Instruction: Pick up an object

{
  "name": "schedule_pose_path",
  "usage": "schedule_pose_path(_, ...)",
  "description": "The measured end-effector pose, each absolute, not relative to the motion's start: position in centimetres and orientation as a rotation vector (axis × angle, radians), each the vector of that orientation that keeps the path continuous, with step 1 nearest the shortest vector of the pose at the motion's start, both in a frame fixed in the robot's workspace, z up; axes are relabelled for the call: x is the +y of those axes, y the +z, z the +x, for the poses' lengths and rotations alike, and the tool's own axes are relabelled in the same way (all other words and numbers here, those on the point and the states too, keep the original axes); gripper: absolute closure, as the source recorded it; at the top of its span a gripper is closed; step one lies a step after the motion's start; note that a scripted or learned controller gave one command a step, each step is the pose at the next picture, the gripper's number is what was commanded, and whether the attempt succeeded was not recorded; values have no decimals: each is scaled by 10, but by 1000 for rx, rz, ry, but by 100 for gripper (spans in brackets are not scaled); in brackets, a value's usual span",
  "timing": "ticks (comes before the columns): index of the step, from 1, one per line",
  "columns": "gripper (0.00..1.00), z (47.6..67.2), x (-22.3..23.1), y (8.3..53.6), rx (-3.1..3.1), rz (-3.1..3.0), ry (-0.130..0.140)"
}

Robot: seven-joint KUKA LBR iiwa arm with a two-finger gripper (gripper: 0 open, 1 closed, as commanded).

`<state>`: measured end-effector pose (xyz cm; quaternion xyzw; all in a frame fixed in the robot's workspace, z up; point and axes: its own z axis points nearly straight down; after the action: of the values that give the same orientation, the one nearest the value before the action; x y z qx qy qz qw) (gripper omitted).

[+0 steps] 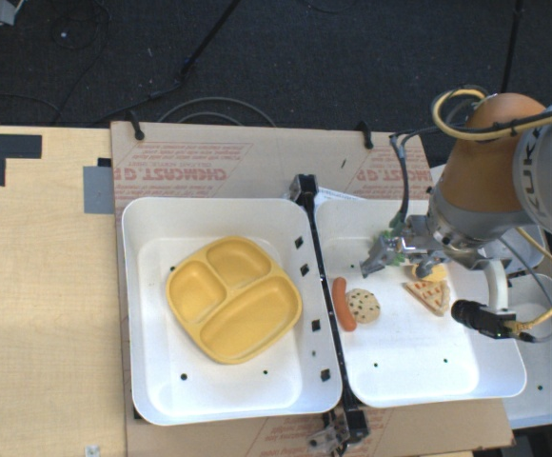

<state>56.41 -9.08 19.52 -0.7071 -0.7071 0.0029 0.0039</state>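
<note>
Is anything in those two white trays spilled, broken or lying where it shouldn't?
Nothing stands out. The yellow divided plate lies flat in the left bin. The hot dog, cookie and pizza slice lie loose but whole in the right bin.

A robotics lab: white bins [152, 255] on a cardboard-covered bench [190, 165], loose cables [209, 27] behind

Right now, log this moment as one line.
gripper: over right bin, grasp unclear | right bin: hot dog, cookie, pizza slice | left bin: yellow tray
</note>
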Motion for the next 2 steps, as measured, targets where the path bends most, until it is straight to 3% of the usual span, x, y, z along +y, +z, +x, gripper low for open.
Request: schedule_pose_path(2, 0, 565, -87, 92, -2218, -2220, -6)
